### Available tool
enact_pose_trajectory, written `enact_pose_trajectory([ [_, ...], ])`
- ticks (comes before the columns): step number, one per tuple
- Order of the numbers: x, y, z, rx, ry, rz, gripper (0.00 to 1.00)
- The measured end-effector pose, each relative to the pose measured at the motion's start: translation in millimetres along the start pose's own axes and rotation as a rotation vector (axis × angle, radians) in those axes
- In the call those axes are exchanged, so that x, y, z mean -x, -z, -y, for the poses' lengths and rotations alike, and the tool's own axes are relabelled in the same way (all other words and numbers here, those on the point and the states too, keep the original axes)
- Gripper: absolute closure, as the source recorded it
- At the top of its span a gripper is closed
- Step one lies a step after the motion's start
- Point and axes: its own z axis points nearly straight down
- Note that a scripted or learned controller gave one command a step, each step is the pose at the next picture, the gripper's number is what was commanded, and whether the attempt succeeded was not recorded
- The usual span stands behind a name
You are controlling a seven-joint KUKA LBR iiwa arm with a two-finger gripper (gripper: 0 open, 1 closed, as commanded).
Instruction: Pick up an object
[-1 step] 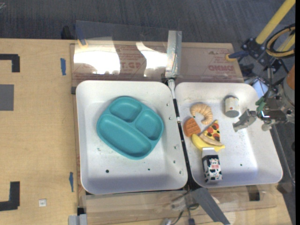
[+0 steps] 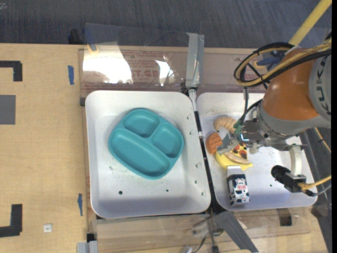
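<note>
- Part of white lettering shows on the grey arm [image 2: 321, 88] at the right edge of the frame, too cropped to read with any certainty; the faint reddish print on the cardboard under the clear sheet [image 2: 139, 62] at upper centre is also too washed out by glare to make out.
- The bench [image 2: 39, 141] is tan board with black corner marks and bits of blue tape at the left; dark carpet fills the top of the frame.
- The left bin [image 2: 100, 194] holds a teal divided plate [image 2: 146, 149], tilted, near its middle.
- The right bin [image 2: 263, 194] holds a cluster of toy foods at its left side: a tan croissant-like piece [image 2: 225, 123], an orange piece [image 2: 214, 142], a yellow wedge [image 2: 234, 159], and below them a small black-and-white carton [image 2: 238, 188].
- The gripper [image 2: 238, 141] sits low over the cluster, touching or just above the yellow wedge and just right of the orange piece.
- Whether it is apart or together I cannot tell.
</note>
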Motion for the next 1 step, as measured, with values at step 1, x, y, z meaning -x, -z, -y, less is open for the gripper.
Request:
enact_pose_trajectory([
  [1,99.6,-17.3,1.7,0.005,-0.014,0.005,0.00],
])
